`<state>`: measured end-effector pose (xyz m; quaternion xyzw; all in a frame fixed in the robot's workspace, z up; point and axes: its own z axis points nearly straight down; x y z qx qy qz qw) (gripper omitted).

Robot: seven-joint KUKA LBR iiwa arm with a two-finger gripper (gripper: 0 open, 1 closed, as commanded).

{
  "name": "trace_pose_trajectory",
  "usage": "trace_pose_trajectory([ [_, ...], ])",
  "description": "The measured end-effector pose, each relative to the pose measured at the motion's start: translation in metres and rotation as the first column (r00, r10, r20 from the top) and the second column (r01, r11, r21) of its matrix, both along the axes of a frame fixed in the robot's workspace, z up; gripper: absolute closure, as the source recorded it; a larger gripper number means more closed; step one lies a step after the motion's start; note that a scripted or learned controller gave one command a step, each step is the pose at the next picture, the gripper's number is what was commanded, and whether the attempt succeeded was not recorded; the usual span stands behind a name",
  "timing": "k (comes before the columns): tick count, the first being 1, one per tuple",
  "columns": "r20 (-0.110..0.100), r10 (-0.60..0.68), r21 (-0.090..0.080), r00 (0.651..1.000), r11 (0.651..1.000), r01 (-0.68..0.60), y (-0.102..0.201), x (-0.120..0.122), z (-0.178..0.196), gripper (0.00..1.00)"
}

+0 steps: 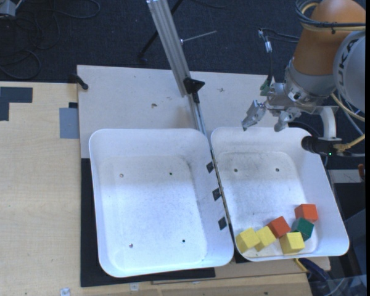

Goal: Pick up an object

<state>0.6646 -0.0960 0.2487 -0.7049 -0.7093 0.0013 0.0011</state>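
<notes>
Several small blocks lie clustered in the near right corner of the right bin [308, 165]: two orange-red blocks [306, 212] [279, 226], a green block [304, 227] and three yellow blocks [248, 238] [266, 236] [291, 243]. My gripper [264, 120] hangs above the far rim of the right bin, well away from the blocks. Its two fingers are spread apart and open, with nothing between them.
The left bin [105, 165] sits beside the right one, split by a divider with black clips [216, 193]. A slanted aluminium rail [172, 48] rises behind the bins. The grey arm with its orange band [324, 32] comes in from the upper right.
</notes>
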Motion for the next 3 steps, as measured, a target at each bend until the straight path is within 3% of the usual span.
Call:
trace_pose_trajectory([
  [1, 0.000, 0.004, -0.001, 1.000, 1.000, -0.004, 0.000, 0.000, 0.010, 1.00],
  [2, -0.005, -0.013, -0.002, 1.000, 1.000, 0.013, -0.106, -0.023, -0.065, 1.00],
  [3, 0.002, -0.001, 0.000, 1.000, 1.000, 0.001, -0.009, -0.001, -0.160, 1.00],
])
